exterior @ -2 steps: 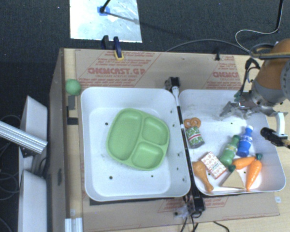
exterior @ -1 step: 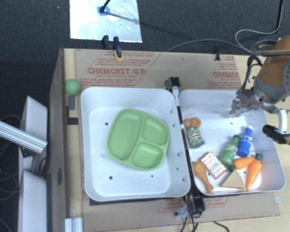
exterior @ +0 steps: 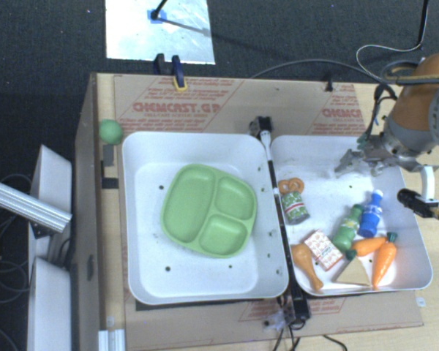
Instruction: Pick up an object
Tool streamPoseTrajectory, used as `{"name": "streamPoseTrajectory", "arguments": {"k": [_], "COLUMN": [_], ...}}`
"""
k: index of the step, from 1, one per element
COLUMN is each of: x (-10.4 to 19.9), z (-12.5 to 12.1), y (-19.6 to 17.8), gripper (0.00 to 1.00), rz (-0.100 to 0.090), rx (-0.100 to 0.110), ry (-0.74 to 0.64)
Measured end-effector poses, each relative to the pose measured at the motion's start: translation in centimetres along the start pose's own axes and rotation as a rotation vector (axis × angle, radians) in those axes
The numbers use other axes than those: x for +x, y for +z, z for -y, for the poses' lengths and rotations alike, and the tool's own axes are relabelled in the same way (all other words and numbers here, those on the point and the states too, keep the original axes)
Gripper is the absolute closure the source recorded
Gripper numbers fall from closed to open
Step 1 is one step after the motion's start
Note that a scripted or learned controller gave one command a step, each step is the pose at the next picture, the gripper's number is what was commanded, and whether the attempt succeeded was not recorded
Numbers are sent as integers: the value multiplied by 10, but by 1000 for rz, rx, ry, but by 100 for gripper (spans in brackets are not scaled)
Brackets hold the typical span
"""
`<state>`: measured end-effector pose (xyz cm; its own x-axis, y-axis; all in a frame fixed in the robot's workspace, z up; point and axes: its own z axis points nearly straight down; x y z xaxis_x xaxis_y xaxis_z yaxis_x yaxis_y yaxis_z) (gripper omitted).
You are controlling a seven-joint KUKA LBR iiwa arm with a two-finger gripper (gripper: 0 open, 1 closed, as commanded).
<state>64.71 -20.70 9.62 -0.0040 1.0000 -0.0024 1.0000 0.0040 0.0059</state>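
A: Gripper [exterior: 366, 159] position?

B: Over the far right part of the right bin [exterior: 424, 273], hanging from the arm [exterior: 417, 115] that enters from the right. Nothing sits between its fingers. Spread or pressed together: cannot tell, the tips are blurred against the white floor.

A: Candidate objects?

B: All nearer the camera than the gripper, well apart from it. Closest is the blue bottle [exterior: 372, 214], just below it in view. Touching that, the green bottle [exterior: 347, 229]. Beyond these, two carrots [exterior: 377, 253] near the bin's front right corner, beside a tan wedge [exterior: 357, 273].

A: And to the gripper's left?

B: Pretzel [exterior: 290, 186] and a small can [exterior: 295, 209] by the divider between the bins. Further toward the front, a red-and-white box [exterior: 322, 248] and an orange drumstick shape [exterior: 306, 263].

A: Left bin [exterior: 143, 196]?

B: Well left of the gripper; holds a green divided plate [exterior: 208, 210]. A green ball [exterior: 110, 131] rests on the tabletop [exterior: 205, 101] outside that bin's far left corner.
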Motion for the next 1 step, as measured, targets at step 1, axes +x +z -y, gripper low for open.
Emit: {"name": "streamPoseTrajectory", "arguments": {"k": [1], "x": [1], "z": [56], "y": [12], "gripper": [0], "rz": [-2], "rx": [5], "ry": [3]}}
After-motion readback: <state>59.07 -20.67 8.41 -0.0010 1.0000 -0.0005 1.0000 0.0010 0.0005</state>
